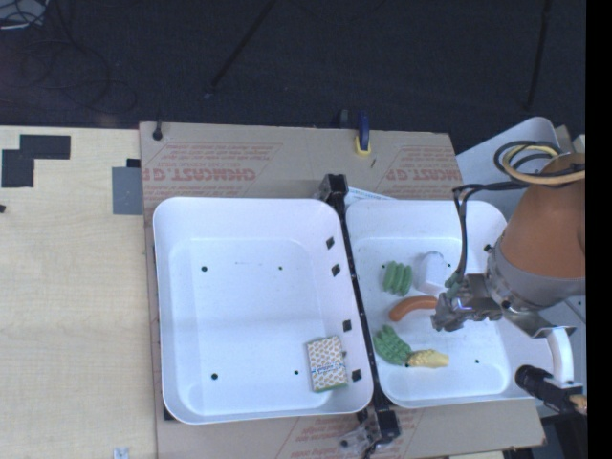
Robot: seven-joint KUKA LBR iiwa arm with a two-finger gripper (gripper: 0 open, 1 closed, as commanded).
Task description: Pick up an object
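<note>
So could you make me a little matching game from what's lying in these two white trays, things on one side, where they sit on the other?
Things:
1. patterned box
2. orange sausage shape
3. yellow corn piece
4. green ridged piece

Places:
A. right bin, just left of the claw
B. left bin, near its front right corner
C. right bin, farthest back of the toys
D. right bin, nearest the front rim

Pairs: 1-B, 2-A, 3-D, 4-C

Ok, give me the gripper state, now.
Gripper: cannot be told. It sits low in the right bin, at the end of the orange sausage-shaped toy.
</note>
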